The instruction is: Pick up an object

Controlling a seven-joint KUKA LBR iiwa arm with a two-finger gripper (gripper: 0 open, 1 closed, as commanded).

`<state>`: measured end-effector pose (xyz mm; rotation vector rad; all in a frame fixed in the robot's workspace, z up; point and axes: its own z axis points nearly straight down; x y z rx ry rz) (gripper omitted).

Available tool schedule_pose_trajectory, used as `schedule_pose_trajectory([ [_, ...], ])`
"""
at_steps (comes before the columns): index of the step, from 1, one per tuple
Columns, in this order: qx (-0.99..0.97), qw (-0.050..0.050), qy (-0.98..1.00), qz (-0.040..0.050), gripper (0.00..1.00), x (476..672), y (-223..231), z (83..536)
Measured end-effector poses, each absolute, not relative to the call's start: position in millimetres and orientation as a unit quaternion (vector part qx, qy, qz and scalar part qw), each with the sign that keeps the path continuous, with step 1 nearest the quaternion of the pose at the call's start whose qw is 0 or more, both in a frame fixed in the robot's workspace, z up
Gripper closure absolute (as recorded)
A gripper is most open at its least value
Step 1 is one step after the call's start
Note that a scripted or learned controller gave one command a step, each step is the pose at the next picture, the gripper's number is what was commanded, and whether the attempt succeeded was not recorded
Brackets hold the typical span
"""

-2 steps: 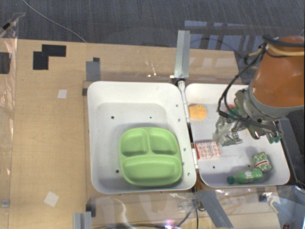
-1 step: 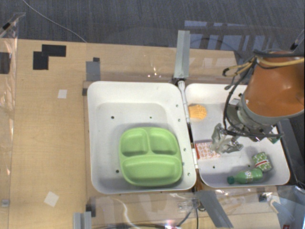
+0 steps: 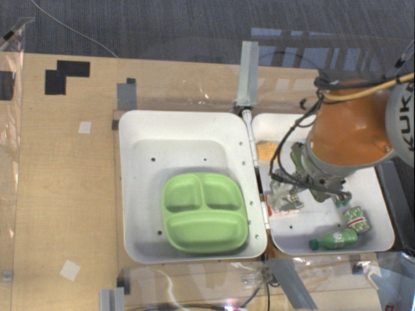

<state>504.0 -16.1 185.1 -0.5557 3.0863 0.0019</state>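
A green divided plate [image 3: 203, 211] lies in the left bin [image 3: 142, 141]. In the right bin [image 3: 382, 238] a green bottle [image 3: 334, 240] lies on its side near the front edge, and a small green and white can [image 3: 355, 218] sits just behind it. A clear plastic packet with red print [image 3: 283, 199] lies at the bin's left side. An orange-brown item [image 3: 266, 151] shows near the back left. My gripper [image 3: 299, 185] hangs low over the bin, right beside the clear packet, under the orange wrist band [image 3: 350, 131]. The wrist hides its fingertips.
A metal divider post [image 3: 247, 76] stands behind the seam between the two bins. Cables loop from the wrist down over the right bin. The wooden bench [image 3: 58, 173] stretches out to the left of the bins.
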Motion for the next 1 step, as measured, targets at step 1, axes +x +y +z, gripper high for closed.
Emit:
schedule_pose_trajectory([
  [1, 0.025, 0.004, 1.000, 0.0020, 1.00, 508.4, 69.3, 185.7],
])
